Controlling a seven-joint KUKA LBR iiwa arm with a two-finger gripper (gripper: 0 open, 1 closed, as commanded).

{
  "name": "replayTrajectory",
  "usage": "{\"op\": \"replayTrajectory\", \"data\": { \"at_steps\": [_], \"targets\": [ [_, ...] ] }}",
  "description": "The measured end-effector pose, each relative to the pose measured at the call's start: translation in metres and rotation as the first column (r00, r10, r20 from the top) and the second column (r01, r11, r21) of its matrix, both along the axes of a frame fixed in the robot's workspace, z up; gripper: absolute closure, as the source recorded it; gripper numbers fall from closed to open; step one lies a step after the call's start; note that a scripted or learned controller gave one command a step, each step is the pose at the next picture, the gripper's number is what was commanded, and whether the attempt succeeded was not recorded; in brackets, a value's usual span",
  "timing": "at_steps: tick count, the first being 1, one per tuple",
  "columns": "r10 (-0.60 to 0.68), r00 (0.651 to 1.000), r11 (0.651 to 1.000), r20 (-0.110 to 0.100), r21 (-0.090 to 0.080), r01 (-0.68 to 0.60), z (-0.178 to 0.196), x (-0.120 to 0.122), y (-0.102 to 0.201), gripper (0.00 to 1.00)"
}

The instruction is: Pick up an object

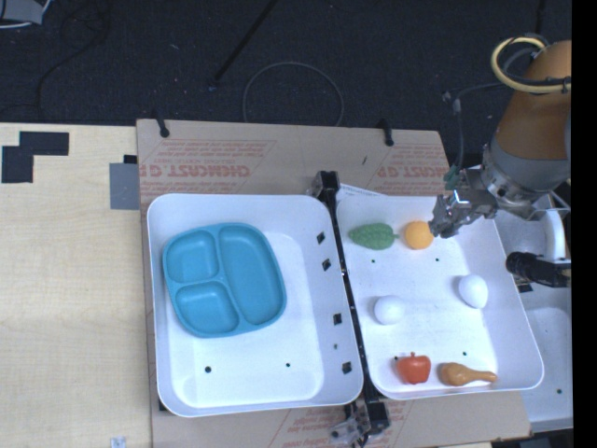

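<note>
The right bin holds several small objects: a green leafy piece, an orange ball, two white eggs, a red apple and a tan drumstick. My gripper hangs over the bin's far edge, just right of the orange ball and close to touching it. Nothing is visibly held between its fingers.
The left bin carries a blue divided plate. A black divider runs between the bins. Both rest on a cardboard sheet. The arm's grey wrist with its orange band stands at the right, with cables around it.
</note>
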State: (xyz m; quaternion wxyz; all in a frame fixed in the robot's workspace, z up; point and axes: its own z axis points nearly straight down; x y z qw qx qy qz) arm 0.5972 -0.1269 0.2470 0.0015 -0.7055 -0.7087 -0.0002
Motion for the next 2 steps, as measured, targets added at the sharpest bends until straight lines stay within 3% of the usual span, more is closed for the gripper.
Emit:
{"op": "replayTrajectory", "data": {
  "at_steps": [2],
  "targets": [
    [0.000, 1.000, 1.000, -0.003, 0.000, 0.000, -0.009, -0.002, 0.109, 1.00]
  ]
}}
